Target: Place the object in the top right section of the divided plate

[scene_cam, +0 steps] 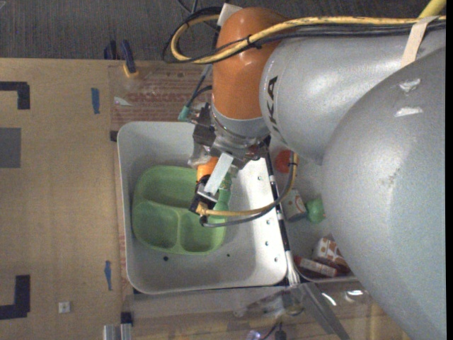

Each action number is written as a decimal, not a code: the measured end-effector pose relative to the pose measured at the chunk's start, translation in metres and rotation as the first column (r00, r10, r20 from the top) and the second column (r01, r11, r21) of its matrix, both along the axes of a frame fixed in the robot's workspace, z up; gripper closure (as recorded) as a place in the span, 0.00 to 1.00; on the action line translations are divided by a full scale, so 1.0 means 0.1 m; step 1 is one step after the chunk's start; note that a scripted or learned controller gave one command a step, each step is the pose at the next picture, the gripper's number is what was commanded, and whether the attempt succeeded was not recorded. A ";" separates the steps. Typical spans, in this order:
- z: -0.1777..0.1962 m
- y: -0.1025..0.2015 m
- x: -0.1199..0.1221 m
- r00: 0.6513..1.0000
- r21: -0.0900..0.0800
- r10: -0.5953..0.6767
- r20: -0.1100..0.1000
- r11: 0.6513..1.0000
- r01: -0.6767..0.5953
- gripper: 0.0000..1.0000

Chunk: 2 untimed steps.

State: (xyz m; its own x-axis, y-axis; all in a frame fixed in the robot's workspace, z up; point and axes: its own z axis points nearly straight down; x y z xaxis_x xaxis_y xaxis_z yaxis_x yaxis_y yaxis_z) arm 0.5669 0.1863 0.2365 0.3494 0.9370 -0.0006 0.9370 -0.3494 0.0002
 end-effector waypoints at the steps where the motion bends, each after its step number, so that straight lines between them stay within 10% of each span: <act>1: -0.34 -0.66 -0.40 1.000 -0.001 0.018 -0.005 1.000 -0.018 1.00; 2: -0.33 -0.65 -0.39 1.000 0.001 0.018 -0.004 1.000 -0.018 0.00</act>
